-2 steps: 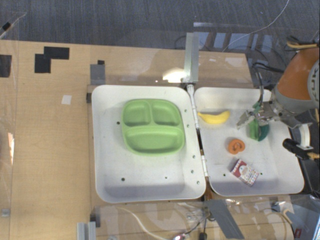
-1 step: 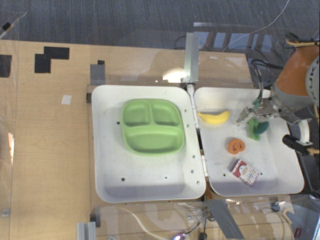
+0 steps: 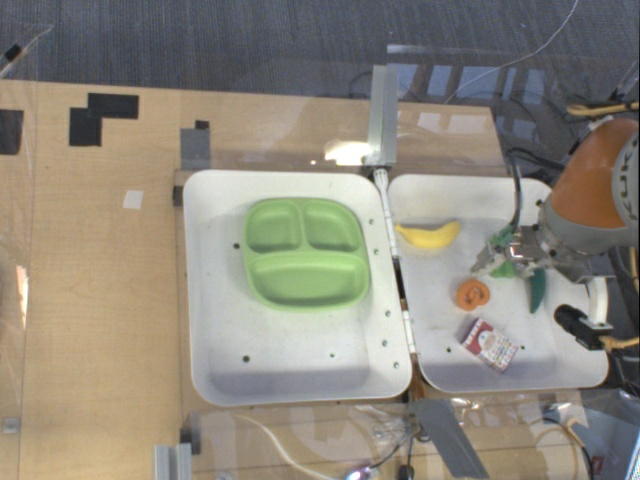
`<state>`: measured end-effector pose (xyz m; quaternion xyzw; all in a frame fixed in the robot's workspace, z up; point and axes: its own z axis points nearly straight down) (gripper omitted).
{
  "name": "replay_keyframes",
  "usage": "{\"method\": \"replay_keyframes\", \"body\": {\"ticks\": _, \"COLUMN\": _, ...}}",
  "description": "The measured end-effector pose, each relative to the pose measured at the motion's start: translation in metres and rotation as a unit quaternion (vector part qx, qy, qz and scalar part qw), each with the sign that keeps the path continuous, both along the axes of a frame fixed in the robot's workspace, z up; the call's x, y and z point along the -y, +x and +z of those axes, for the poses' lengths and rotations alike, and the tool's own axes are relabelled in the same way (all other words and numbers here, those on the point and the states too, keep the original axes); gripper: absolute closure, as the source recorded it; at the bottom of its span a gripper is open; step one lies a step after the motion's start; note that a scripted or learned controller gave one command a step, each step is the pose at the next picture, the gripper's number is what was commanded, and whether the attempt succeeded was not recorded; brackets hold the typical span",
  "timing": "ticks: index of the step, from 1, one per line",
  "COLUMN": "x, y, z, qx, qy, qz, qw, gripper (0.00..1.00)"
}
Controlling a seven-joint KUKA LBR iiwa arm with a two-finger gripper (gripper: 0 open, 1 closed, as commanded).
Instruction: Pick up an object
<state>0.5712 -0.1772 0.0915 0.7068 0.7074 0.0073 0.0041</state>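
Observation:
The right bin (image 3: 440, 363) holds a yellow banana (image 3: 430, 234) near its back left, an orange round object (image 3: 473, 293) in the middle and a red and white small box (image 3: 489, 344) toward the front. A dark green elongated object (image 3: 538, 290) lies at the right. My gripper (image 3: 505, 260) hangs low over the bin's right half, just right of and behind the orange object and left of the green one. Its fingers stand apart with nothing between them.
A light green divided plate (image 3: 303, 253) sits in the left bin (image 3: 215, 368). A ridge (image 3: 393, 268) separates the two bins. The grey arm with its orange band (image 3: 595, 183) comes in from the right, over the right bin's far right edge.

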Motion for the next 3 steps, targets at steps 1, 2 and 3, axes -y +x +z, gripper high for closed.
{"method": "replay_keyframes", "body": {"ticks": 1, "x": 0.012, "y": 0.031, "z": -0.001, "qx": -0.003, "qy": 0.0037, "qz": 0.059, "qw": 0.9982, "gripper": 0.00}}
{"method": "replay_keyframes", "body": {"ticks": 2, "x": 0.006, "y": 0.000, "z": 0.001, "qx": -0.005, "qy": -0.0037, "qz": 0.097, "qw": 0.9953, "gripper": 0.00}}
{"method": "replay_keyframes", "body": {"ticks": 3, "x": 0.006, "y": 0.003, "z": 0.014, "qx": -0.001, "qy": -0.0041, "qz": 0.097, "qw": 0.9953, "gripper": 1.00}}
